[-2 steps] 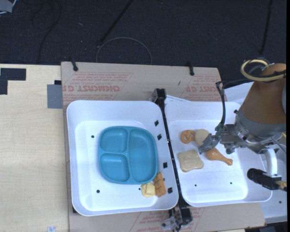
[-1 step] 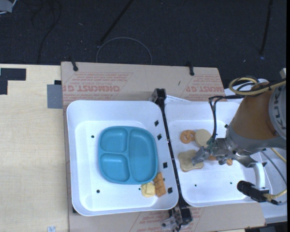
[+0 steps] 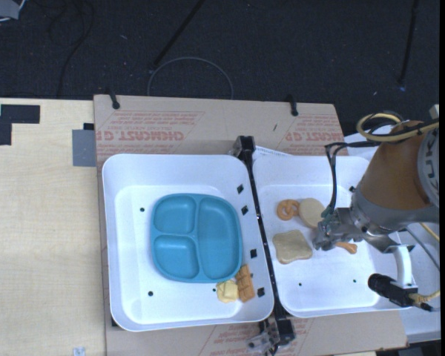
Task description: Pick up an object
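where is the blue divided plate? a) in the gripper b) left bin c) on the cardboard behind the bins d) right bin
b: the blue divided plate lies flat in the left bin, with small yellow and orange pieces beside its lower right corner.

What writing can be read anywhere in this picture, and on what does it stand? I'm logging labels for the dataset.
"CHEMCAST GP", red print seen upside down, on the cardboard sheet behind the left bin.
The same red print, partly cut off, on the cardboard behind the right bin.
Red print on the cardboard's front edge: too small and blurred to read.
No readable text on the blue tray, the food pieces or the arm.
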### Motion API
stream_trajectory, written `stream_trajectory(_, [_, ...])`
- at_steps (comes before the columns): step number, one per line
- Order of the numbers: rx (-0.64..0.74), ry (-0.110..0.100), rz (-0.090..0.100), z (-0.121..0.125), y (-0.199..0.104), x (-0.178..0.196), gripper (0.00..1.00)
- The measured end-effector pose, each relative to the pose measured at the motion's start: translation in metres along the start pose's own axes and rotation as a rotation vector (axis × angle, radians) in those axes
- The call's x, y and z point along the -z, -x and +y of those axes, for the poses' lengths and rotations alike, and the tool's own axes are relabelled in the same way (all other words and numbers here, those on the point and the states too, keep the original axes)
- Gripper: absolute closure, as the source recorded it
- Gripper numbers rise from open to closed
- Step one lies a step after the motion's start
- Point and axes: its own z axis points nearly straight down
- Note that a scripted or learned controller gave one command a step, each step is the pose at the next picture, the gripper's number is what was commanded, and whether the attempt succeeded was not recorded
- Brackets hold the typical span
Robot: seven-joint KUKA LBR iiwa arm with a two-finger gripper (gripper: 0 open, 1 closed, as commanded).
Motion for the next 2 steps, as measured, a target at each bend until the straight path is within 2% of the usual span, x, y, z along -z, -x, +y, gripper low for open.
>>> stream_trajectory(2, [0.007, 0.009, -0.003, 0.018, 0.012, 0.102, 1.0])
